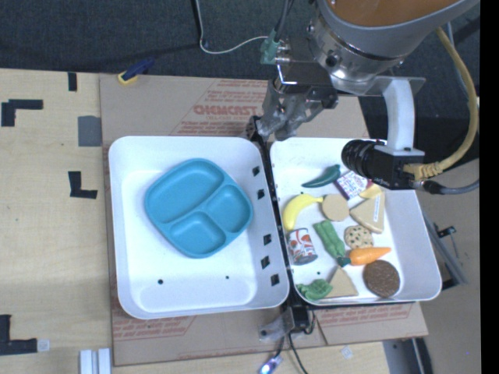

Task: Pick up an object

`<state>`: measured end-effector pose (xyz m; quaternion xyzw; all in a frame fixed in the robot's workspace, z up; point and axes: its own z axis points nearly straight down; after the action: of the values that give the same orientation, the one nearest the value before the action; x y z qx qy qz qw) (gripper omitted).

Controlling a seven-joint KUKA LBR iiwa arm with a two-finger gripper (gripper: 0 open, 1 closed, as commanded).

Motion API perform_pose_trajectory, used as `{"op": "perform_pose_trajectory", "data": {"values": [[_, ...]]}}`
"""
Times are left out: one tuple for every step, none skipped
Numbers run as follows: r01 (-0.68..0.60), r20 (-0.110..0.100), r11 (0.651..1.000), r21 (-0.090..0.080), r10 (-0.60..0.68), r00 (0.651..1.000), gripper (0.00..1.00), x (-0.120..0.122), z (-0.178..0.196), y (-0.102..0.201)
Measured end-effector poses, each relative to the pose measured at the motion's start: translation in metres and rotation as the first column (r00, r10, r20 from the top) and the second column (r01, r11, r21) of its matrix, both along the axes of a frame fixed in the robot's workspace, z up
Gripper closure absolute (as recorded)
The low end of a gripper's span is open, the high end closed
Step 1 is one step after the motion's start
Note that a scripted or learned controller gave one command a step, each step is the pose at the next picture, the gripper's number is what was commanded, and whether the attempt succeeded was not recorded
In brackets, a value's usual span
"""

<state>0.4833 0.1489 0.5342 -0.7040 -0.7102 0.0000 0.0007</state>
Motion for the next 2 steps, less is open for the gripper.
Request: {"op": "perform_pose_trajectory", "data": {"values": [[-0.001,0.0,1.0,0.0,0.001,1.0,1.0,0.0,0.0,0.077],[0.007,-0.014,1.0,-0.008,-0.007,1.0,1.0,-0.001,-0.132,0.081]]}}
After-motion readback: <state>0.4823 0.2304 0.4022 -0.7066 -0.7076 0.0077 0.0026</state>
